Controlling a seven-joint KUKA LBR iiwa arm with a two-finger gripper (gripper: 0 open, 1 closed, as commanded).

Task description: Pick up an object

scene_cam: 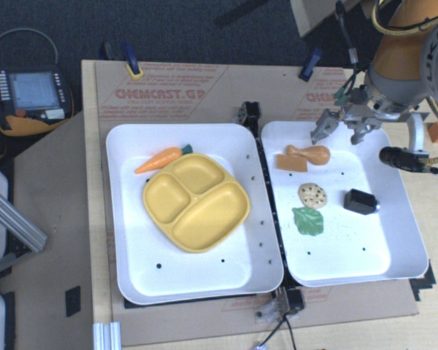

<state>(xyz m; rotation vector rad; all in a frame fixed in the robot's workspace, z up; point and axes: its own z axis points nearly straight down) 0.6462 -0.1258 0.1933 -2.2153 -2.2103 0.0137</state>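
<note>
Drumstick (309,154) lies beside cookie (312,195), under tool (344,128).

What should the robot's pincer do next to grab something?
Probably dip straight down a little. The open pincer hangs above the far end of the right bin, holding nothing, and the chicken drumstick lies just below and to its left, the closest toy to it.

Glossy white plastic bins (131,254); smooth matt yellow plastic plate (197,203); brown cardboard-like bench sheet (204,86).
</note>
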